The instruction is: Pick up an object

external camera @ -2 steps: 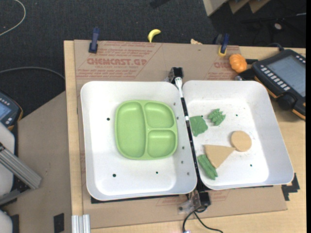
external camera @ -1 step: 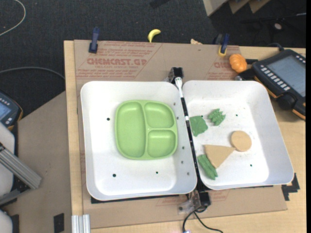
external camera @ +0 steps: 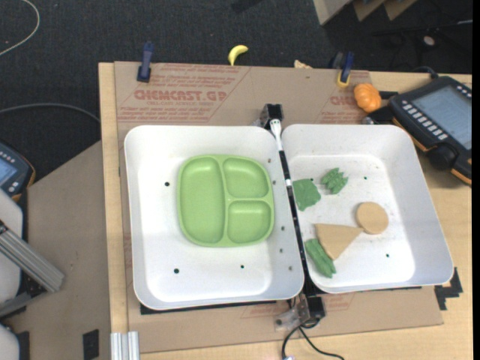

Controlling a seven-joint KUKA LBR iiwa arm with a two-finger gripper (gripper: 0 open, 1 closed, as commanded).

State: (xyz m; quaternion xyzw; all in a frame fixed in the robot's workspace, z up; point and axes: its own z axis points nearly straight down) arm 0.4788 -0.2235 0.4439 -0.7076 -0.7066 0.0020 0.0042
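Note:
The right bin (external camera: pixel 409 272) holds several small toy foods. A tan triangular wedge (external camera: pixel 337 238) lies near the middle, and a round tan disc (external camera: pixel 371 217) touches its right corner. A flat green leafy piece (external camera: pixel 305 193) sits by the bin's left wall, with a smaller dark green floret (external camera: pixel 334 179) just to its right. A long green piece (external camera: pixel 320 258) lies at the front left, below the wedge. The left bin (external camera: pixel 150 261) carries a green plate (external camera: pixel 225 199) with three compartments.
A handheld controller (external camera: pixel 439 118) and an orange object (external camera: pixel 366 96) rest off the right bin's far corner. Blue clamps (external camera: pixel 145 61) (external camera: pixel 346 66) hold the cardboard base at the back. A small yellow piece (external camera: pixel 237 52) lies on the floor behind the bench.

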